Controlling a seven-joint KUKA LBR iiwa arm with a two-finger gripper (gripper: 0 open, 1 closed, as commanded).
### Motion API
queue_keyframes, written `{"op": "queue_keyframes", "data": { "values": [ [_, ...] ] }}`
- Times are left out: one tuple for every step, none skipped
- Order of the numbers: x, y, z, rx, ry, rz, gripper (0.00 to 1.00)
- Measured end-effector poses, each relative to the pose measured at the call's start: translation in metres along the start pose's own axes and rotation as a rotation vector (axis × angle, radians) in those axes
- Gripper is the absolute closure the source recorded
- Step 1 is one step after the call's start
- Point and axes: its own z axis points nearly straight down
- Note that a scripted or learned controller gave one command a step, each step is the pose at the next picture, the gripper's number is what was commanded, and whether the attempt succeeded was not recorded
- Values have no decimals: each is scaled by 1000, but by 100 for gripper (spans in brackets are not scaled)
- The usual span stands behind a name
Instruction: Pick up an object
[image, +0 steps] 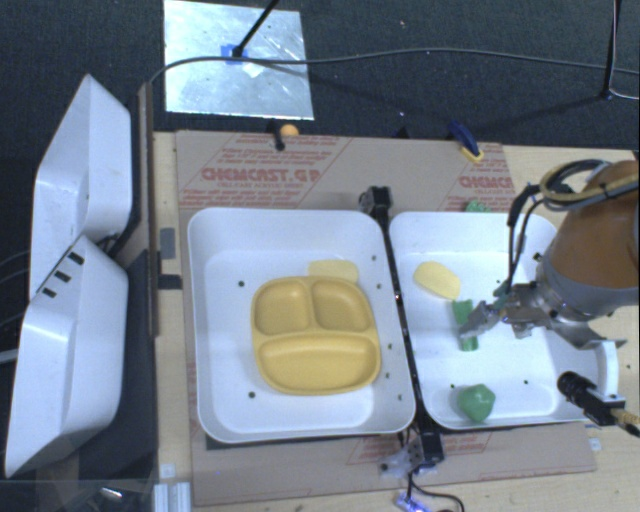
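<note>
In the right bin lie three small objects. A pale yellow oval piece rests near the bin's left wall. Just below it stands a narrow green stick-like piece. A rounded green lump sits by the front rim. My gripper reaches in from the right, low over the bin, with its tip right beside the green stick's right side. Whether it touches the stick is unclear. The grey arm with its orange band rises behind it.
The left bin holds a yellow divided tray and a flat pale yellow piece behind it. A small green bit lies beyond the right bin's far rim. A black clamp joins the two bins.
</note>
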Motion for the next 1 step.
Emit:
{"op": "queue_keyframes", "data": {
  "values": [
    [1,72,-45,-5,-1,-2,0]
  ]
}}
